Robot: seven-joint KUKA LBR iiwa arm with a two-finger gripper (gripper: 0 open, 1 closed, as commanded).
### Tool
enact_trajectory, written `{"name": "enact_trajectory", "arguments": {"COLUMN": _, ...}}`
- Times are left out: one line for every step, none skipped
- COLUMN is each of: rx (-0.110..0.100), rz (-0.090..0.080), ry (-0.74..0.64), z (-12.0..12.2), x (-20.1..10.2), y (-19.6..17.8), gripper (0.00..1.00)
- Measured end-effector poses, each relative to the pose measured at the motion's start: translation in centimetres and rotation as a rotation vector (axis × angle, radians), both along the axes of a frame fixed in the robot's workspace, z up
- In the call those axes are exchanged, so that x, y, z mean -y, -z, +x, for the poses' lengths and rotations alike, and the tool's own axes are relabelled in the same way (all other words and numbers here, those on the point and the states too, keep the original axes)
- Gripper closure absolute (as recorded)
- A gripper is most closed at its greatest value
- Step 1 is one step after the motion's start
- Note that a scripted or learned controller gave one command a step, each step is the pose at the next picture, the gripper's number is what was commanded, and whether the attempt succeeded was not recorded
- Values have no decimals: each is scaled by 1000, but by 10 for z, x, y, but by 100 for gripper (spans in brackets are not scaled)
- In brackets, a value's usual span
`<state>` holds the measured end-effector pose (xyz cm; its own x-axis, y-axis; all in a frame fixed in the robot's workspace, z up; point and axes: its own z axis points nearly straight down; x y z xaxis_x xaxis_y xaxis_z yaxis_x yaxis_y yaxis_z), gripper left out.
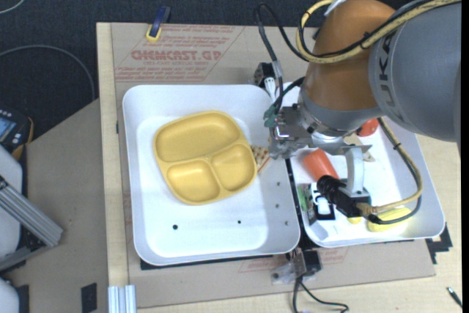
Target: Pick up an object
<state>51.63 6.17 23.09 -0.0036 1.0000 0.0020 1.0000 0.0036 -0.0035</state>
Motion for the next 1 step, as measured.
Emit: {"name": "enact_trajectory", "arguments": {"rx": 0, "rz": -1, "ry": 3, "z": -2, "x": -5, "y": 5, "gripper": 100}}
